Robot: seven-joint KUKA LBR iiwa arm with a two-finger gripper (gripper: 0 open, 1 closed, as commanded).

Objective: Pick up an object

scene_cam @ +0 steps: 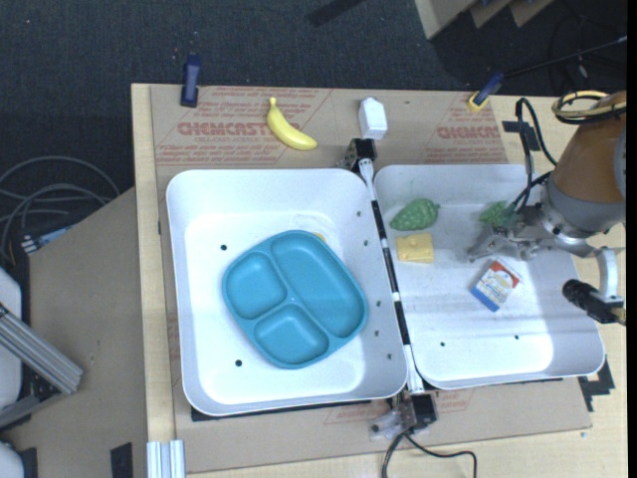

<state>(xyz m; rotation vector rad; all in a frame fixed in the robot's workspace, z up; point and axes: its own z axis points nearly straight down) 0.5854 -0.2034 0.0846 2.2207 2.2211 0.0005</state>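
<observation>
The right bin (468,352) holds several small items. A green leafy piece (415,213) lies at its far left, with a yellow wedge (416,248) just in front of it. A white packet with blue and red print (496,286) lies near the middle. A second green piece (496,212) sits at the far side, partly behind the arm. My gripper (495,244) is low in this bin, between that green piece and the packet, just beyond the packet's far edge. Nothing can be made out in its grasp.
The left bin (199,217) holds a blue divided plate (292,298). On the bench behind the bins lie a yellow banana (289,127), a white block (372,117) and a blue clip (190,80). The arm's orange band (589,162) stands over the right bin's far right corner.
</observation>
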